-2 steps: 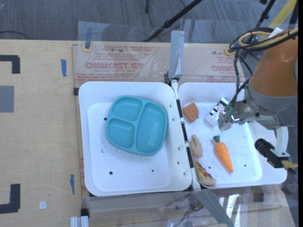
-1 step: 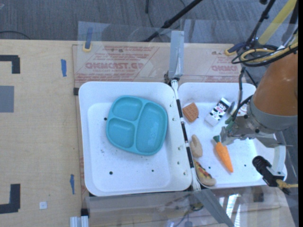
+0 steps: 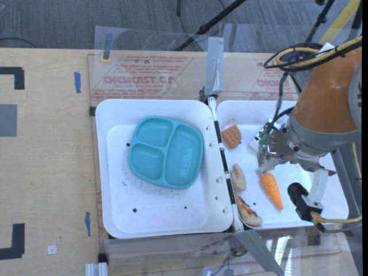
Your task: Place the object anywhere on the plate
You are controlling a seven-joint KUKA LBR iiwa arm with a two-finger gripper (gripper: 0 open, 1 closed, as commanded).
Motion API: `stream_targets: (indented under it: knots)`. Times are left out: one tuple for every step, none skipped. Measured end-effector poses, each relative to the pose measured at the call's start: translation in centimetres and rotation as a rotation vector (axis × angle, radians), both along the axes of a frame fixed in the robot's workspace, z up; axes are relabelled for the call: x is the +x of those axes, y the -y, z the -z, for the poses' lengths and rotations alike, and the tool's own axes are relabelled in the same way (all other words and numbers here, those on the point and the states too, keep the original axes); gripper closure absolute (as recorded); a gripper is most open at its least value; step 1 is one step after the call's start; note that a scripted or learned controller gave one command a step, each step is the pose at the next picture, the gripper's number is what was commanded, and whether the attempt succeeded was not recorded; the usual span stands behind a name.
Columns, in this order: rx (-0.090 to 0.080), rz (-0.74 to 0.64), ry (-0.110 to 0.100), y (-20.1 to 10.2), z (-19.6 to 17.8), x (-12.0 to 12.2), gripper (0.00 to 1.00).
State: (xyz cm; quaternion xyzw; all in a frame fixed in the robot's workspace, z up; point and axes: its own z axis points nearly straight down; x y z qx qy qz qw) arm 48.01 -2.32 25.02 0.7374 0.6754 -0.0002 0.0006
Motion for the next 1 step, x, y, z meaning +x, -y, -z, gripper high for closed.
stream_targets:
  knots:
    - [-0.001,-0.246,0.002,7.76,-5.38,0.02,1.00]
